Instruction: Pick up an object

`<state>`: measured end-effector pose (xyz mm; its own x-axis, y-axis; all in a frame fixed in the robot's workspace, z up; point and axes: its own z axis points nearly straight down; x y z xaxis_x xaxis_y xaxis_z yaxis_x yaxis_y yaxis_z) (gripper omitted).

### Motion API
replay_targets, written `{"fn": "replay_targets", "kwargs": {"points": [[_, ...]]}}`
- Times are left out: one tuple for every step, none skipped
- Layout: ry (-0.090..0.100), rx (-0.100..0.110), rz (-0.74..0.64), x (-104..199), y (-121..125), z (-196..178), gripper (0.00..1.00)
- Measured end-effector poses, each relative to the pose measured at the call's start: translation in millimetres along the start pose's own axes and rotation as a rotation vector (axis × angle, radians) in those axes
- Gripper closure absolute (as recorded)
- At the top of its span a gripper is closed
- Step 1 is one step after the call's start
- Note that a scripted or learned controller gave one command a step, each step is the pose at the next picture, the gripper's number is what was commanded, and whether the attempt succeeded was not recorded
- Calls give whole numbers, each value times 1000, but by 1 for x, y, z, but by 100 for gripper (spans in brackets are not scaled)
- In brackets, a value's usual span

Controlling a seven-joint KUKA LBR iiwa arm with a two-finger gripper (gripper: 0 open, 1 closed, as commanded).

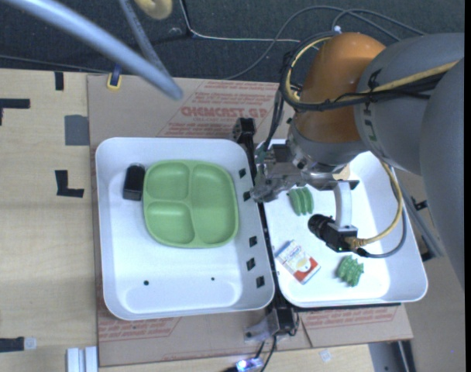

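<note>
My gripper (pixel 268 183) hangs low over the left side of the right bin (pixel 398 281), close to the divider between the two bins. Just to its right lies a small green ribbed object (pixel 301 201), partly under the wrist. A red and white packet (pixel 297 260) lies at the front of that bin, and a green leafy toy (pixel 349 270) sits to the right of it. The arm's orange band (pixel 340 72) and grey body cover the back of the right bin.
The left bin (pixel 111 231) holds a green divided plate (pixel 191 204) with a small black block (pixel 133 182) at its left edge. A black fitting with a yellow cable (pixel 332 232) hangs from the arm over the right bin's middle. Both bins rest on cardboard (pixel 212 107).
</note>
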<state>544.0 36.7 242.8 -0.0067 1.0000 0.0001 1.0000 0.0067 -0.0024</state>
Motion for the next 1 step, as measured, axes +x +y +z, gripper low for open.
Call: {"fn": "replay_targets", "kwargs": {"points": [[0, 0, 1, 43, 3, 6, 100]]}}
